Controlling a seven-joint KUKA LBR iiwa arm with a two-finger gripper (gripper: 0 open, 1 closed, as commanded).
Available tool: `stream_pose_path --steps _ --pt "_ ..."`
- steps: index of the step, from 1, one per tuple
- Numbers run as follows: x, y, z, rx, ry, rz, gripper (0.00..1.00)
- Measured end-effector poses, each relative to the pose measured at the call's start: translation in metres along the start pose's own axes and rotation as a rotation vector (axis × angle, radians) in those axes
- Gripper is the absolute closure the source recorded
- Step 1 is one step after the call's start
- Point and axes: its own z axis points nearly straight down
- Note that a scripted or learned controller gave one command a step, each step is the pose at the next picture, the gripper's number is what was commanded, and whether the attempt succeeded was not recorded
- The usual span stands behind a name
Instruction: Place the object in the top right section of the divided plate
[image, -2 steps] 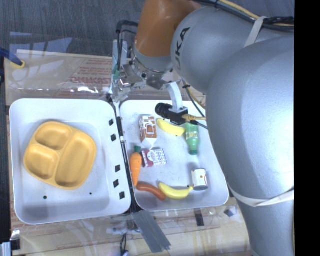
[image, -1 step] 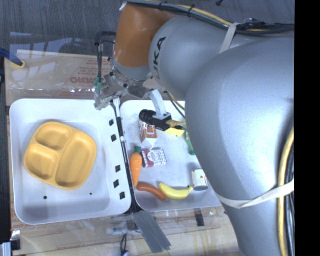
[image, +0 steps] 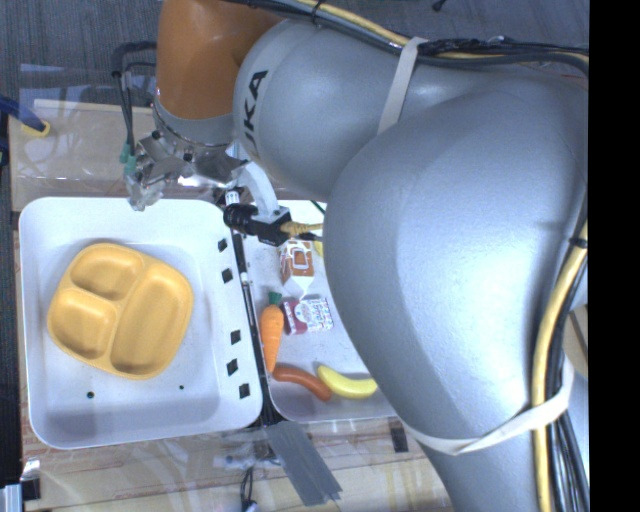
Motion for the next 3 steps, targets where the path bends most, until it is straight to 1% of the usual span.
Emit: stream_pose_path --steps 1,2,3 --pt "0.0 0.0 0.0 0.0 0.0 0.0 0.0" --pt "0.001 0.001 -0.008 0.003 0.001 -0.006 1.0" --pt "0.034 0.018 0.025 0.003 0.001 -0.076 1.0"
